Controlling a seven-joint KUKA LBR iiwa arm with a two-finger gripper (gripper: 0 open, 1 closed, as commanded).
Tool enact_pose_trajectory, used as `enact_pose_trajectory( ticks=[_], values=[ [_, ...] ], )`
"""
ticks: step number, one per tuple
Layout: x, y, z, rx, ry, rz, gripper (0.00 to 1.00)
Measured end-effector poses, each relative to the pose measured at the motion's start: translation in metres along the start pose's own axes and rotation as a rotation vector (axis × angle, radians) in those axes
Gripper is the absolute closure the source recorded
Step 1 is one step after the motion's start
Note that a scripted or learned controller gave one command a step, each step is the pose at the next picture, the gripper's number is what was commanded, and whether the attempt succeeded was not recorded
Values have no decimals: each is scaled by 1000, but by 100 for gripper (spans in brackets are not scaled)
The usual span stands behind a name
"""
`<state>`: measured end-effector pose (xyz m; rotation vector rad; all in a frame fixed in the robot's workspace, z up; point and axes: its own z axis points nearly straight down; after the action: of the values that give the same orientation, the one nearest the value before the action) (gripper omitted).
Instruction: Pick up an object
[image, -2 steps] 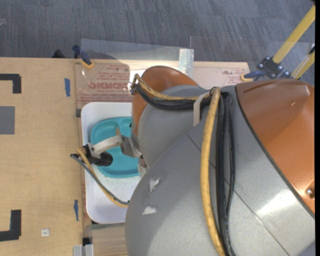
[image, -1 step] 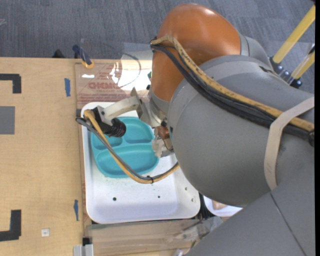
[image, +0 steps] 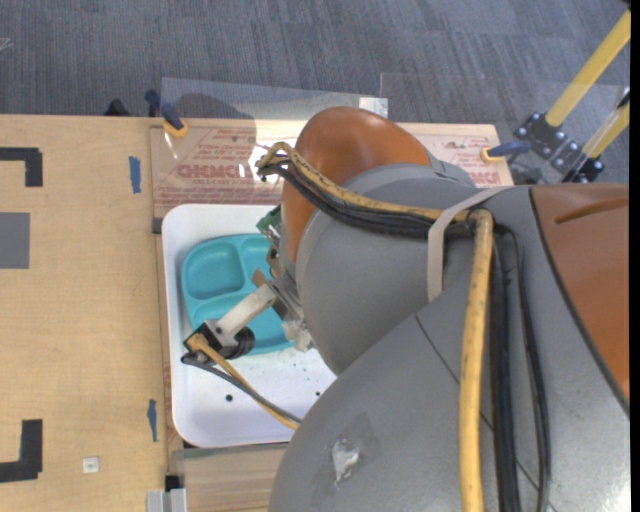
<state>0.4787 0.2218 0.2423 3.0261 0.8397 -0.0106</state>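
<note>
Descent, we judge: gripper (image: 285, 300), state we cannot tell, at three o'clock of the teal divided plastic tray (image: 215, 270); rim grasp next.

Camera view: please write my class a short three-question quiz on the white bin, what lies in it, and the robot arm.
1. True or false: the arm reaches over the white bin.
2. What colour is the tray lying in the bin? A red, B turquoise, C yellow.
3. From which side of the view does the arm come in?

Key: 1 true. 2 B. 3 The right.
</note>
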Motion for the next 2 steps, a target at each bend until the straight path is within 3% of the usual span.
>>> enact_pose_trajectory(
  ticks=[1,2],
  values=[
    [0,-2,132,0,-2,341,100],
    [3,-3,40,1,12,307,100]
  ],
)
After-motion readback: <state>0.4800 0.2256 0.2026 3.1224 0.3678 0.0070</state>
